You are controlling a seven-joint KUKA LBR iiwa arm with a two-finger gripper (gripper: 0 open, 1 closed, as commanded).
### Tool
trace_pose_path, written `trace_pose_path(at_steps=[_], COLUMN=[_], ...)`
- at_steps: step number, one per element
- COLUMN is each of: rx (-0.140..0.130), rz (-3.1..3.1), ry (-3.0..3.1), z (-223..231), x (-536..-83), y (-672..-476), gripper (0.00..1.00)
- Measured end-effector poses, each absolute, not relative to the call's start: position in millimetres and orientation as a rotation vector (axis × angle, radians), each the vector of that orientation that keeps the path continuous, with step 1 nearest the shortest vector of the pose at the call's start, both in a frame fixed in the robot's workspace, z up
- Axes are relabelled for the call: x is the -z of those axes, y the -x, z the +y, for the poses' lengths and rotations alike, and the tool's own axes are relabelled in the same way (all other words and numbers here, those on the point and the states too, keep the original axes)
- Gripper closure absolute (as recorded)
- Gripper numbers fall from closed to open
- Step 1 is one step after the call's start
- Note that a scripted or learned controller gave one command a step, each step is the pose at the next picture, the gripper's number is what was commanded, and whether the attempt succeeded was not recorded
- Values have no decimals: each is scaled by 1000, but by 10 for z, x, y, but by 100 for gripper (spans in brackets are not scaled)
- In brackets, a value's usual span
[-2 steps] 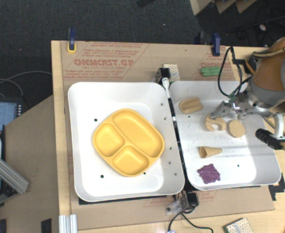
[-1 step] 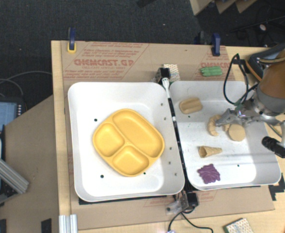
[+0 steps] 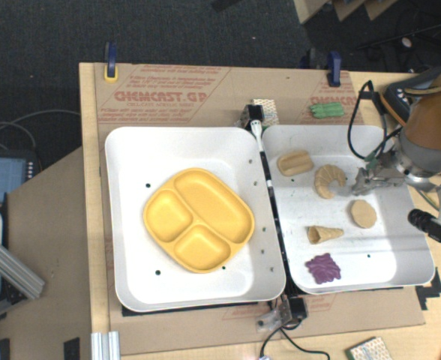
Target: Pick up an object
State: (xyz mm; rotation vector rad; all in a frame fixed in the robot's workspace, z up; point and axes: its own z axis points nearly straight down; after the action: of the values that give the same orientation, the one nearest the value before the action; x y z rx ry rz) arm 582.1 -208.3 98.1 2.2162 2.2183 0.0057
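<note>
The gripper [image 3: 364, 180] hangs low in the right bin [image 3: 385, 272], whether wide or narrow I cannot tell. A croissant [image 3: 329, 180] lies just at its nine o'clock, a cookie [image 3: 364, 214] at six, likely candidates.

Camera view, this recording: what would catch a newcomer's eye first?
The yellow divided plate stands out, lying alone in the left bin. Next come the small food-like pieces spread over the right bin: a purple grape bunch near the front, a cone, and a croissant close to the gripper at that bin's right side. A green item lies on the board behind the bins.
</note>
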Motion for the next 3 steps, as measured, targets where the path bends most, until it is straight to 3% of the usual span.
trace_pose_path(at_steps=[1,2,3], rx=[-5,37,26], rz=[2219,2255,2248], ry=[-2217,-2224,-2238], z=[-2083,-1658,-1795], x=[-973,-824,-832], y=[-5817,-6633,-6610], gripper=[0,0,0])
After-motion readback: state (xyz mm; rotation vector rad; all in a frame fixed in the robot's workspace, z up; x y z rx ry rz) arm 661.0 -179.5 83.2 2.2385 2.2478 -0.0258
